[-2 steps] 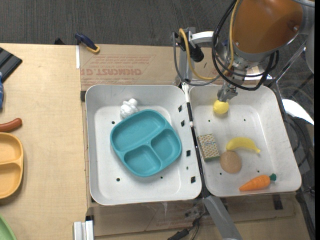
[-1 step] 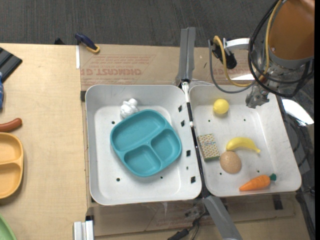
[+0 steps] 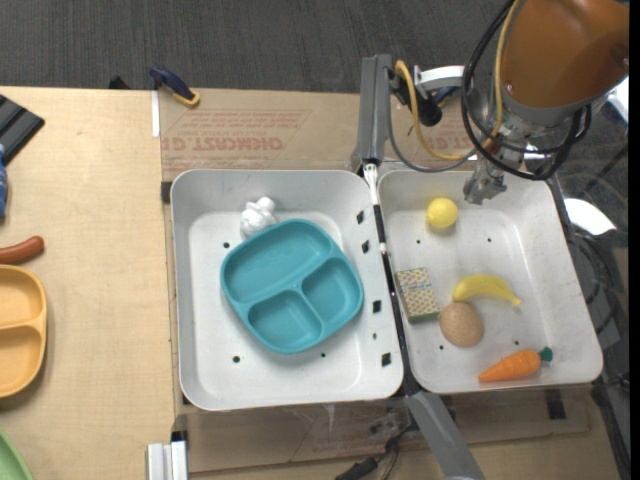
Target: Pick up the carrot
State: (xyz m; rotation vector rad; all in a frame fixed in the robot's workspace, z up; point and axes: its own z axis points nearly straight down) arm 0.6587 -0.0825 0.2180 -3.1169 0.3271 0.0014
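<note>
The carrot [image 3: 514,365] lies at the right bin's [image 3: 575,298] near edge, green tip pointing right. Beyond it sit an egg [image 3: 461,324] and a banana [image 3: 487,290]. The gripper [image 3: 482,186] hangs over the far rim, apparently empty; its opening cannot be judged. Descend clear of the egg and grasp across the carrot's body.

Edges and blind spots

Orange plate [image 3: 18,333] runs off the left edge; white crumpled thing [image 3: 258,214] sits half behind the teal tray [image 3: 290,285]; jaws too small to judge.
</note>
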